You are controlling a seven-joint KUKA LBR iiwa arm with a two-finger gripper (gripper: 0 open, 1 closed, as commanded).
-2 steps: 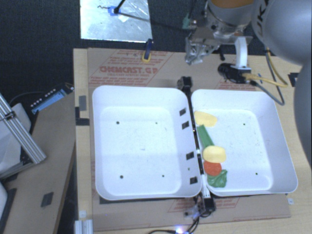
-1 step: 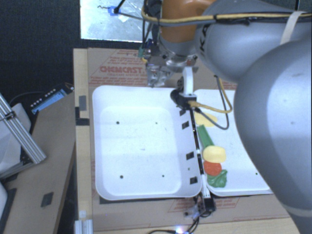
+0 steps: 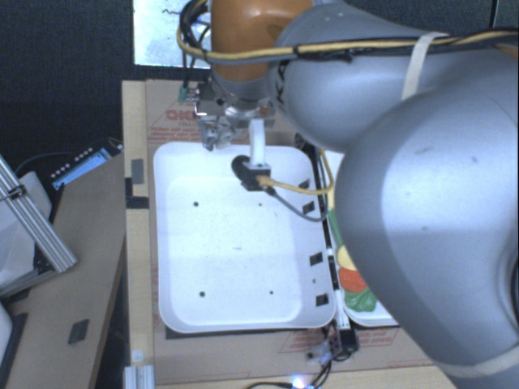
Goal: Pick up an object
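My gripper [image 3: 212,138] hangs over the far rim of the left white bin [image 3: 174,241], near its back edge. Nothing shows between its fingertips. In the right bin [image 3: 369,318], mostly covered by my arm, a yellow thing [image 3: 344,258], an orange-red thing [image 3: 353,279] and a green thing [image 3: 362,300] peek out beside the divider.
My large grey arm fills the right side and hides most of the right bin. A cardboard sheet [image 3: 166,116] lies under the bins. A metal frame [image 3: 36,229] and a blue-striped device [image 3: 81,164] sit to the left, off the bench.
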